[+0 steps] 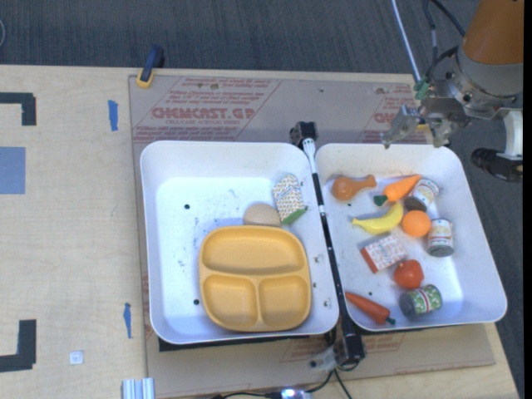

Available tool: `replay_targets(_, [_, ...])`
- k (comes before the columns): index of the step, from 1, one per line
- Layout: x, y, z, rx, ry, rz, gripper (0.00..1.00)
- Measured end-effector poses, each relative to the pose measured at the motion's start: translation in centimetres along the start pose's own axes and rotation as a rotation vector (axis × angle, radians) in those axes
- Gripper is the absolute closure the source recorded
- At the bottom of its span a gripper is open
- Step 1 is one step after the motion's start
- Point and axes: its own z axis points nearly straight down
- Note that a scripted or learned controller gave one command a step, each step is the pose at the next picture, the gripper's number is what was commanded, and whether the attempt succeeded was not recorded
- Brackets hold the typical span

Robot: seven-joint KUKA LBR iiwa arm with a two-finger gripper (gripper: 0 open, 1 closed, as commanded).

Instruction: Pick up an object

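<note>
My gripper (414,135) hangs above the far rim of the right bin (482,248), open, with nothing between its fingers. In that bin lie an orange drumstick (349,188), a carrot (401,187), a banana (378,219), an orange (416,223), two small cans (425,194) (440,237), a red-and-white packet (384,252), a tomato (408,273), a green can (420,300) and a red pepper (367,307). The left bin (166,223) holds a yellow divided plate (254,277), a patterned corn cob (288,198) and a beige round piece (262,215).
Both bins rest on a cardboard sheet (208,110) on the wooden bench. A black clamp (304,131) sits at the far end of the seam between the bins. Blue tape marks (112,115) and a yellow-blue clip (150,66) lie to the left.
</note>
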Motion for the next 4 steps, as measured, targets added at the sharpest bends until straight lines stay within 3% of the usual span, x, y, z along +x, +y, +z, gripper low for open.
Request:
replay_targets(1, [0.3, 0.9, 14.5, -0.001, 0.0, 0.001, 0.0])
replay_targets(2, [0.6, -3.9, 18.5, -0.003, -0.001, 0.002, 0.0])
replay_targets(3, [0.6, -3.7, 17.3, -0.009, -0.002, 0.003, 1.0])
replay_targets(4, [-2.5, 1.1, 18.6, 0.016, 0.006, 0.0, 1.0])
